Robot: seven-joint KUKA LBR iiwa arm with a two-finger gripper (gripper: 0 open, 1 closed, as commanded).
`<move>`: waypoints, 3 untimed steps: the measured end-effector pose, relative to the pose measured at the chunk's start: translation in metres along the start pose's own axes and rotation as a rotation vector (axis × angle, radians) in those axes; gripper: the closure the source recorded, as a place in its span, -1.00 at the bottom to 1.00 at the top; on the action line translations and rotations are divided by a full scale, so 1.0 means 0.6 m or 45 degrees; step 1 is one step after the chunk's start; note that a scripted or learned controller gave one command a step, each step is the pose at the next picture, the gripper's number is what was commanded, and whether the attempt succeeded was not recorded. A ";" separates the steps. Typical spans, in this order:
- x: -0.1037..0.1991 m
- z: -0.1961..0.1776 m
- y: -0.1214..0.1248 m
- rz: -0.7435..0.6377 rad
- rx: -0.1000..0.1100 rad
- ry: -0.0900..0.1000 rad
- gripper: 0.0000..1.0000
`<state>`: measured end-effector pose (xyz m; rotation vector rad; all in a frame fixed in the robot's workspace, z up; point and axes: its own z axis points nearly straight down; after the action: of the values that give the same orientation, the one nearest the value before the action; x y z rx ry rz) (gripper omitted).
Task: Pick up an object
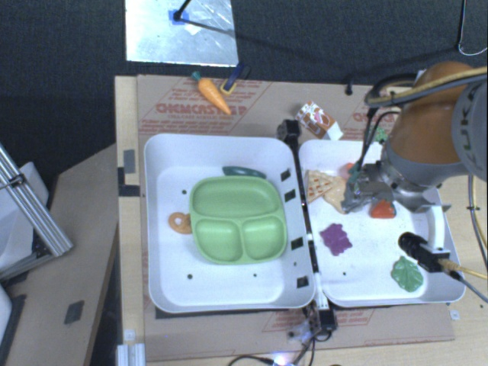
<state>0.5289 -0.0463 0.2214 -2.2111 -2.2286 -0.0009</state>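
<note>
Hovering claw over right bin, beside waffle; purple piece below

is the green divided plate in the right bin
No, the green divided plate sits in the left bin, while the right bin holds small toy foods.

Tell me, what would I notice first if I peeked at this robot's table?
Probably the big green divided plate, sitting in the middle of the left bin. Next comes the robot's grey and orange arm, reaching down into the right bin beside a purple toy. A toy carrot lies outside, behind the bins.
</note>
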 end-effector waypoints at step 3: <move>0.073 0.005 -0.077 0.009 -0.001 -0.001 1.00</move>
<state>0.4826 -0.0029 0.2186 -2.2201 -2.2212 -0.0005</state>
